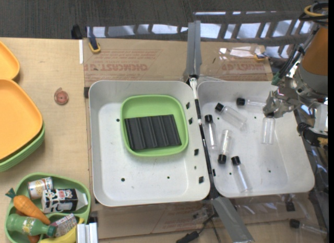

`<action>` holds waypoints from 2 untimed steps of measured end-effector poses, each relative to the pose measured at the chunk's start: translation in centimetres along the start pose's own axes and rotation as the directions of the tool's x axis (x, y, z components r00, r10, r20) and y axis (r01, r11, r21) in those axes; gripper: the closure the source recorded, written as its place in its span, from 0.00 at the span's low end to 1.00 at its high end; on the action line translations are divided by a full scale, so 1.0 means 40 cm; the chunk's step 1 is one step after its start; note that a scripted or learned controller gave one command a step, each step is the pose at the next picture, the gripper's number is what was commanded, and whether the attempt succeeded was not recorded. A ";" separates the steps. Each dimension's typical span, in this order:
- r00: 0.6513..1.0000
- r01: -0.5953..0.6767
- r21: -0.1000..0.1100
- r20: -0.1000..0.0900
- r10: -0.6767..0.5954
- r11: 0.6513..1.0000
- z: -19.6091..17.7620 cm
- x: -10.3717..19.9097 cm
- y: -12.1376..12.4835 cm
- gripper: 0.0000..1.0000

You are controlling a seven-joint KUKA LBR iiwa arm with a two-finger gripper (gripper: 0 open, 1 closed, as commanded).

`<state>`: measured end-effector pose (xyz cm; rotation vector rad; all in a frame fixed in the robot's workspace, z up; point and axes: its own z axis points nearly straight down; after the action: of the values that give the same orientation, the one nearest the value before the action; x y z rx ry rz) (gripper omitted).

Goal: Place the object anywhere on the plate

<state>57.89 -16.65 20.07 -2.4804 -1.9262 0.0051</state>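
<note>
On the bench, 2 white bins sit side by side: the left bin [104, 184] holds a green plate [154, 104] bearing a black ribbed mat [152, 132]; the right bin [292, 179] holds about 5 clear vials. Nearest the gripper [272, 110] is a vial [268, 130]. Slippery, see-through vials could roll or escape. Grip state: cannot tell.
</note>
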 end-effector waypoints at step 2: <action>0.972 0.237 0.001 -0.001 -0.237 0.972 0.026 0.164 -0.150 1.00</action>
<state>53.69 -8.83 19.03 -2.2321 -2.2071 0.0047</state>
